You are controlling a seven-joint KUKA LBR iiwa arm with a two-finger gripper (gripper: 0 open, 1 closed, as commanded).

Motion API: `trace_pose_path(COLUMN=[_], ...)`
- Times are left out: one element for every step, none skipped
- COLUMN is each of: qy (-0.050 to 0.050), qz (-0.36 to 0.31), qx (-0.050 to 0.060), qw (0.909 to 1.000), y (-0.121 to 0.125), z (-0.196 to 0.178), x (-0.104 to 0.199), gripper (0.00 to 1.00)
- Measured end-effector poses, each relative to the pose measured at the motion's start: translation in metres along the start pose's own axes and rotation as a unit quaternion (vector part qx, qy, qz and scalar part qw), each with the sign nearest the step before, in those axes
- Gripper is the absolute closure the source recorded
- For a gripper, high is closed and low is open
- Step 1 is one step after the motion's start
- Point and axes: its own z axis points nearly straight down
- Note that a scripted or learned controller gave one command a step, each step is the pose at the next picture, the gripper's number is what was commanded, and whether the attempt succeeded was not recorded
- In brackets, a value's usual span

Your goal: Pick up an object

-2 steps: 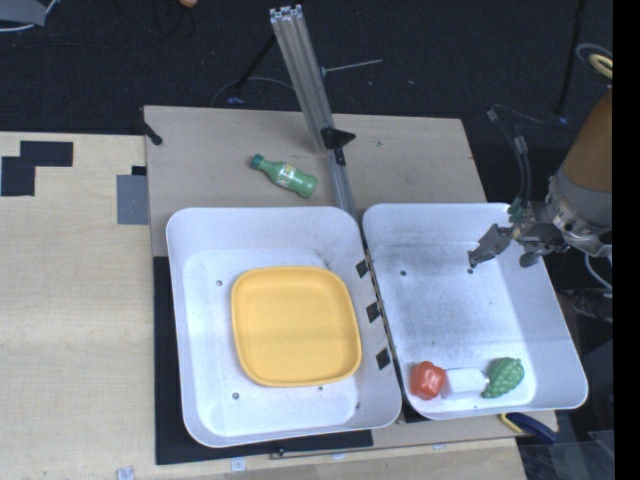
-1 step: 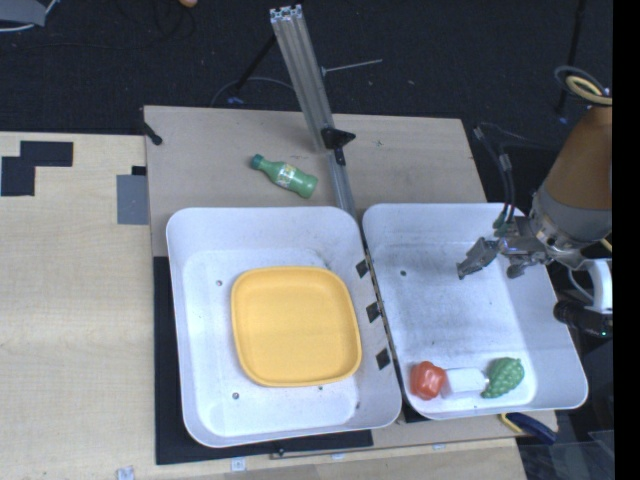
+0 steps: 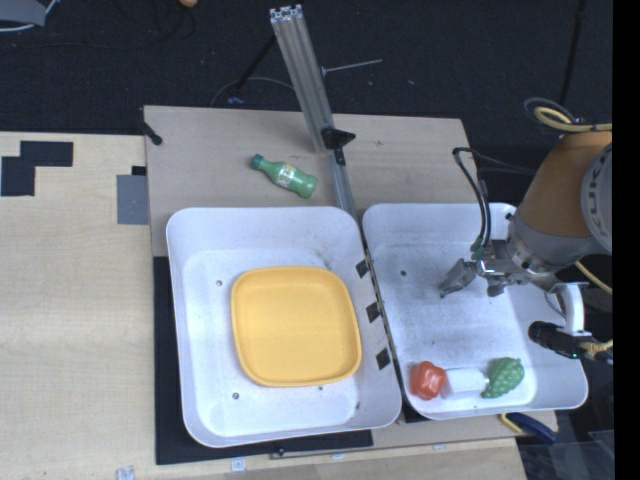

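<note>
Overhead, two white bins sit side by side on the bench, and the right bin (image 3: pixel 405 243) serves as the landmark. The gripper (image 3: pixel 472 279) hangs over the right bin's upper middle, its dark fingers (image 3: pixel 453 282) splayed apart and open, with nothing between them. Bare bin floor lies under it. The arm (image 3: pixel 560 203), grey with an orange band, comes in past the right bin's right rim.

Along the right bin's near edge lie three small things in a row. A red tomato (image 3: pixel 428 379) sits toward the near-left corner. Just beside it, on its right, is a small white block (image 3: pixel 464 381), touching or nearly touching it; which one cannot be told. At the block's right end is a green bunch (image 3: pixel 503 377), knobbly like grapes or broccoli, close to the near-right corner. All three lie well apart from the gripper, toward the near side.

Left of the right bin, the left bin (image 3: pixel 190 268) holds a yellow plate (image 3: pixel 296 325), lying flat near its middle. Beyond the right bin's far-left corner, a green bottle (image 3: pixel 284 175) lies on its side on the bench. A metal post (image 3: pixel 308 73) rises at a slant from the bench just behind the seam between the bins.
</note>
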Motion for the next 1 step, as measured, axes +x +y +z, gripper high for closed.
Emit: trace_pose_path(qy=[-0.001], qz=[0.000], qx=[-0.002], qw=[1.0000], y=[0.0002], z=[0.0276], x=[0.0007], gripper=[0.00])
